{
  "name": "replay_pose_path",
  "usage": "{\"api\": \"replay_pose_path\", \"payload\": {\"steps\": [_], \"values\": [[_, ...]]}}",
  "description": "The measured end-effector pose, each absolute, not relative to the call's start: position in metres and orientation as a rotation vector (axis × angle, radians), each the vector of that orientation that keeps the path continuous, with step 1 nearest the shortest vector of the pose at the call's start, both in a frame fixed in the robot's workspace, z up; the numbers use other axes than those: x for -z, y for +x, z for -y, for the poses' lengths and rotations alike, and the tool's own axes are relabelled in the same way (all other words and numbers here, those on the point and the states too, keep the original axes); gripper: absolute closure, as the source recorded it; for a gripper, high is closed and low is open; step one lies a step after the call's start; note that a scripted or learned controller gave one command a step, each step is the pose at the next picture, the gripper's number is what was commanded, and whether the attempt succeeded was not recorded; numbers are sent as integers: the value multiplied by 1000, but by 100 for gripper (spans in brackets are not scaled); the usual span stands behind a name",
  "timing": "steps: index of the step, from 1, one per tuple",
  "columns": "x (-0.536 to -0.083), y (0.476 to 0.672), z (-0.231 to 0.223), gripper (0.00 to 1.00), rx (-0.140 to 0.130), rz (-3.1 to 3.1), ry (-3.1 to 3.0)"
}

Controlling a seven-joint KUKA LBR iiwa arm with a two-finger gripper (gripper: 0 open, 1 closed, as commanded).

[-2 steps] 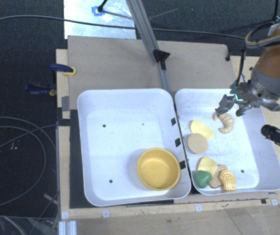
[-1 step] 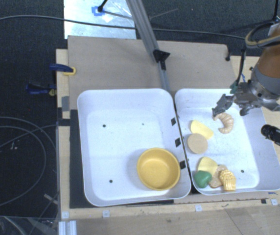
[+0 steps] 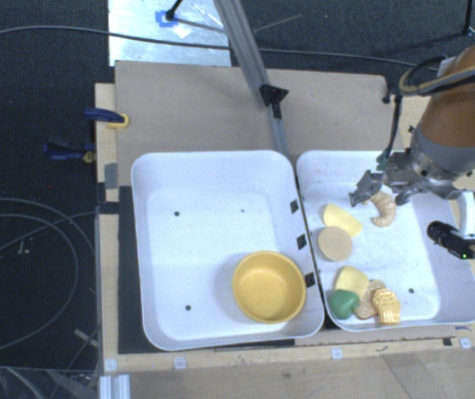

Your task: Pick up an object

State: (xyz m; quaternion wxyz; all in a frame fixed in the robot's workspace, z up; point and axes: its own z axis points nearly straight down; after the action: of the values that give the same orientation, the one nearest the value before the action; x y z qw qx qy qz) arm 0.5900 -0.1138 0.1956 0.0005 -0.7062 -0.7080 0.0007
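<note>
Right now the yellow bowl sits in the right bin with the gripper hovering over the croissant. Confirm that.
Not quite: the camera view shows the yellow bowl in the left bin, not the right one. The rest stands: the gripper hovers over the croissant in the right bin.

Wide open floor across the left white plastic bin [image 3: 179, 223], with the round yellow bowl [image 3: 269, 286] the lone obstacle, parked at its front right corner beside the dividing rims. The right white bin [image 3: 453, 306] is tighter: the claw [image 3: 380, 187] hangs over its back half, just beside a curved tan croissant-shaped piece [image 3: 383, 209]. A pale yellow wedge [image 3: 341, 219] and a beige disc [image 3: 335, 243] crowd the left wall; a green, yellow and tan cluster [image 3: 362, 296] blocks the front. Free room lies along the right side, and a slanting grey metal pole [image 3: 250, 52] crosses the table behind the bins.
</note>
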Motion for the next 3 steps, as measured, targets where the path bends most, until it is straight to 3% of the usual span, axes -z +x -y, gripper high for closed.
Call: {"api": "replay_pose_path", "payload": {"steps": [2,3], "values": [[-92,591,111,0,-3,2220,-2219],[-107,593,112,100,4,2223,-2225]]}}
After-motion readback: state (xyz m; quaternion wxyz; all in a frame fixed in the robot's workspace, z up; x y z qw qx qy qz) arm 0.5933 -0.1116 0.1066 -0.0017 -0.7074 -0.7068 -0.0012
